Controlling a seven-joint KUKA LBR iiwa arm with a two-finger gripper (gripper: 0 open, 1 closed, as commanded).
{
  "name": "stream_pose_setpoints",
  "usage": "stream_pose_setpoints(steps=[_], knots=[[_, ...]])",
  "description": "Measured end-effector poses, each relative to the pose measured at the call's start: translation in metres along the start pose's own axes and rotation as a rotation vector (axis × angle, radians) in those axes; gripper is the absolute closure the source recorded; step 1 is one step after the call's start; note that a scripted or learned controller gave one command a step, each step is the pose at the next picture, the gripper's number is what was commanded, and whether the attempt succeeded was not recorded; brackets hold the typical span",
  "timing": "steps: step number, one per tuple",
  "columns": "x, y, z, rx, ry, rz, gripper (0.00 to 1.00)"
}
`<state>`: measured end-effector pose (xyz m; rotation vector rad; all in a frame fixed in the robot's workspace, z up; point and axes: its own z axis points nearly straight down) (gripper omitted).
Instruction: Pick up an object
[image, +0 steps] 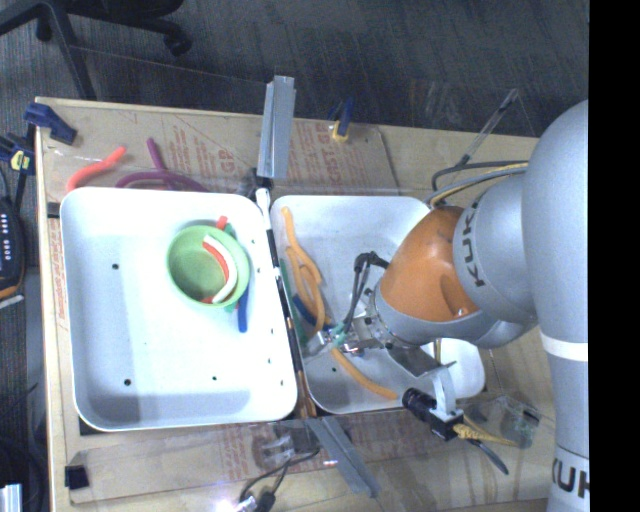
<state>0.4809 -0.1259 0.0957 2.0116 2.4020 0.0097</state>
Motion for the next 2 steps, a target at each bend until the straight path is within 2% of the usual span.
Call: stream_pose_setpoints(steps=[1, 2], knots=[[-0.001, 0.000, -0.009, 0.004, 0.000, -0.004, 1.00], [0.009, 0.047, -0.102, 0.012, 0.004, 0.154, 1.00]])
